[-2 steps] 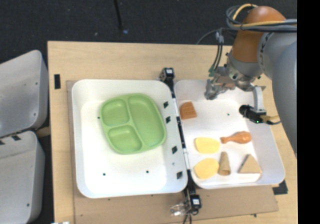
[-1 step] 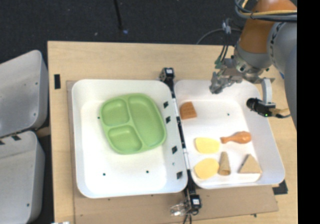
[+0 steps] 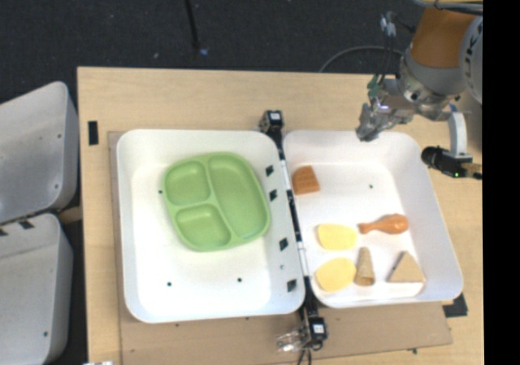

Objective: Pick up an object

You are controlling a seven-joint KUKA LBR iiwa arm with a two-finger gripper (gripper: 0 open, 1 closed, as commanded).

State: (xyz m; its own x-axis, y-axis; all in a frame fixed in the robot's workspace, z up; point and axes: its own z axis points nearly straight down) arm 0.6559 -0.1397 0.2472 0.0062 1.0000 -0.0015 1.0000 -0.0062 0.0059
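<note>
The right bin [image 3: 422,193] holds a brown block [image 3: 305,180], two yellow pieces [image 3: 335,236], an orange drumstick [image 3: 384,225], a tan cone [image 3: 365,267] and a tan wedge [image 3: 405,269]. A green divided plate [image 3: 215,201] lies in the left bin [image 3: 130,274]. The gripper [image 3: 370,129] hangs over the right bin's far rim; whether the jaws are open cannot be told.

Green divided plate [image 3: 216,202]; white bins [image 3: 130,217]; brown square piece [image 3: 305,180]; two yellow pieces [image 3: 335,236]; orange drumstick [image 3: 384,226].
</note>
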